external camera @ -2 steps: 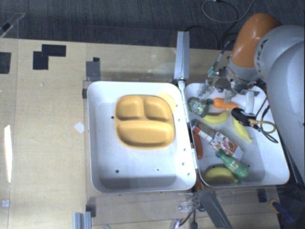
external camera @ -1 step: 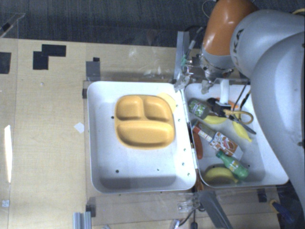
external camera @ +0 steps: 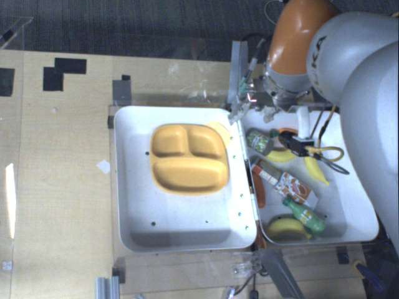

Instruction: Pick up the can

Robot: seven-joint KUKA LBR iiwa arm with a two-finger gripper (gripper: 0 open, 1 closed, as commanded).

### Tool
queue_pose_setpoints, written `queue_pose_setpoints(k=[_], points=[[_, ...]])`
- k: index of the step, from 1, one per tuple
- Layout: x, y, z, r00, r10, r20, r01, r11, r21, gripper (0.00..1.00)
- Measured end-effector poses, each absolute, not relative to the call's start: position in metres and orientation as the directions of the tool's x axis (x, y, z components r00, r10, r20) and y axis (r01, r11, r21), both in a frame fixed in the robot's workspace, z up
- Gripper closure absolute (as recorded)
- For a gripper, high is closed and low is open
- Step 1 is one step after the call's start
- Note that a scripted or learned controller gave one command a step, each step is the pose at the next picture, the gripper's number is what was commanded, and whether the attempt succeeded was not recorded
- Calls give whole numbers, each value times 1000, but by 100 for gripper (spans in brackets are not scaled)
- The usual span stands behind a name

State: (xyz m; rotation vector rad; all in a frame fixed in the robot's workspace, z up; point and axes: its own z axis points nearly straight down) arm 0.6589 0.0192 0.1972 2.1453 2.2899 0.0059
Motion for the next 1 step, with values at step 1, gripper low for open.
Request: queue_pose_setpoints(k=[1], points=[[670,103,186,-71,998,2,997,71,6,0]])
